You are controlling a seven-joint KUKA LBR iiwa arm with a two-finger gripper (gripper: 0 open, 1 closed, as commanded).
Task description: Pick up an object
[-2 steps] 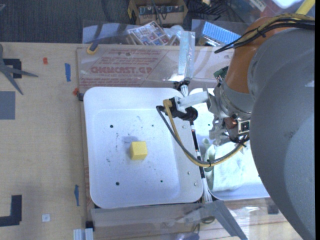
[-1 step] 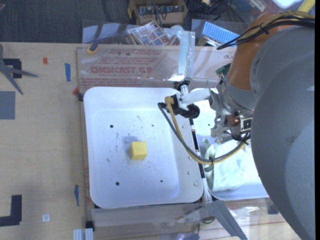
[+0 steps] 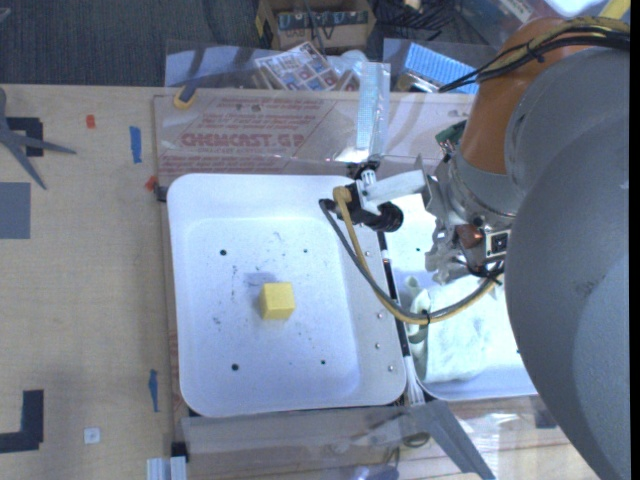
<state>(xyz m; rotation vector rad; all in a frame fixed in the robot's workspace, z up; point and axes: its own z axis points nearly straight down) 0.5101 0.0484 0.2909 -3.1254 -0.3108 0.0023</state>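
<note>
A small yellow cube (image 3: 278,301) lies near the middle of the left white bin (image 3: 200,218), on its speckled floor. My gripper (image 3: 449,266) hangs over the right bin (image 3: 470,380), just right of the divider between the two bins, well away from the cube. The wrist and the grey arm cover most of it. A pale crumpled object (image 3: 465,343) lies in the right bin below the gripper, with a small greenish thing (image 3: 416,334) at its left edge.
A yellow cable (image 3: 370,268) loops from the wrist across the divider and over the left bin's right rim. A clear plastic sheet (image 3: 270,133) stands behind the bins. Blue tape marks and black brackets sit on the wooden bench at left.
</note>
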